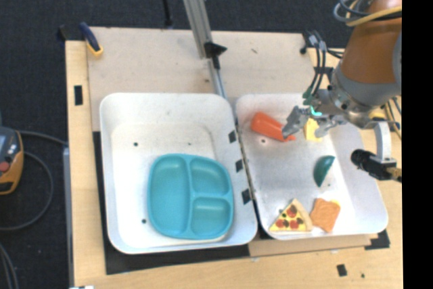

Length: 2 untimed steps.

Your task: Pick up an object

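Observation:
My gripper [310,126] hangs low over the back of the right bin [365,196], with its fingers spread apart. A small yellow object [313,130] shows in the gap between them, lying on the bin floor. An orange-red cylinder [266,125] lies just left of the gripper, and the left finger [294,124] is at its right end. A dark green piece [323,169] sits nearer the front, below the gripper. At the bin's front edge lie a pizza slice toy [291,218] and an orange waffle-like piece [325,213].
The left bin [122,132] holds a light blue divided plate [191,196]. A metal rail [196,7] slants up from between the bins at the back. Black clips sit along the wall between the bins.

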Each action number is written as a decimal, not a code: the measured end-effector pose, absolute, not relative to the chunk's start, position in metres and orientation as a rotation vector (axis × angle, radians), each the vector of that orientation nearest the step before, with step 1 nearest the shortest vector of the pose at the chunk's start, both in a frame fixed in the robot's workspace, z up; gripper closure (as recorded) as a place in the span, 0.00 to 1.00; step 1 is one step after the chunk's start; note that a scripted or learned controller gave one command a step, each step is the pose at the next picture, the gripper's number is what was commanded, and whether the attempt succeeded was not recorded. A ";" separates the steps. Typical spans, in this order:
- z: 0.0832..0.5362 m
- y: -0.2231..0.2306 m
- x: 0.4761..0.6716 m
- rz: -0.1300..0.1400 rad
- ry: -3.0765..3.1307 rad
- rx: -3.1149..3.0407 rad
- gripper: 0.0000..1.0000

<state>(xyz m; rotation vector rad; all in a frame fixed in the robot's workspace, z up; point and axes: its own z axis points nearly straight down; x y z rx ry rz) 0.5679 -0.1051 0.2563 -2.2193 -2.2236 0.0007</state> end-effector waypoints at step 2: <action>0.202 -0.117 0.568 0.006 -2.219 -2.221 0.00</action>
